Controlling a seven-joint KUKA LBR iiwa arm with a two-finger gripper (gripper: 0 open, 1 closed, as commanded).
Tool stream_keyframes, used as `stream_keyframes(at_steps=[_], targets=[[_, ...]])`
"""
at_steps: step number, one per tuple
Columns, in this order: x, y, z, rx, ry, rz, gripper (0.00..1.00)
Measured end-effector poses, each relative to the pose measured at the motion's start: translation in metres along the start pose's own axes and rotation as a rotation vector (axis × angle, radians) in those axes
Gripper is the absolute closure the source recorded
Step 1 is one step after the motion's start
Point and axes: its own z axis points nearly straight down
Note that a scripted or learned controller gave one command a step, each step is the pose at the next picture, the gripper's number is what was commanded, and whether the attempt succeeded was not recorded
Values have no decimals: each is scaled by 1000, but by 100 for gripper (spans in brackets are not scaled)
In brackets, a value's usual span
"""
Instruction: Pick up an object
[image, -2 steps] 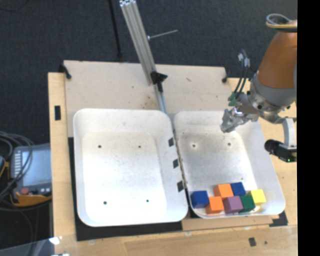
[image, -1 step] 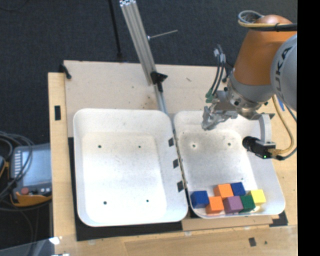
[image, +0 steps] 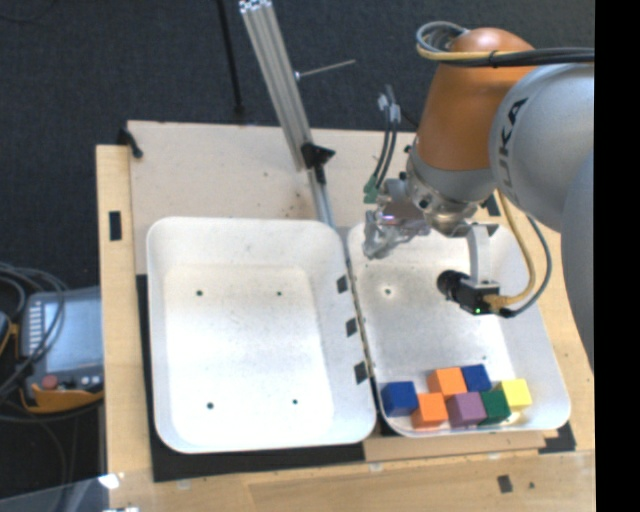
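Light is even and fairly bright, falling from above. The two white bins (image: 250, 330) come close to washing out, so their faint speckling barely shows. A soft highlight sits on the arm's orange band (image: 465, 90) and grey shell at the far right. Shadows are weak and short, thin under the bin rims. The dark floor at far left holds little detail. Focus is moderately sharp, slightly grainy.
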Motion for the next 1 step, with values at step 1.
stream_keyframes(at_steps=[1], targets=[[58, -4, 1, 1, 1, -1, 100]])
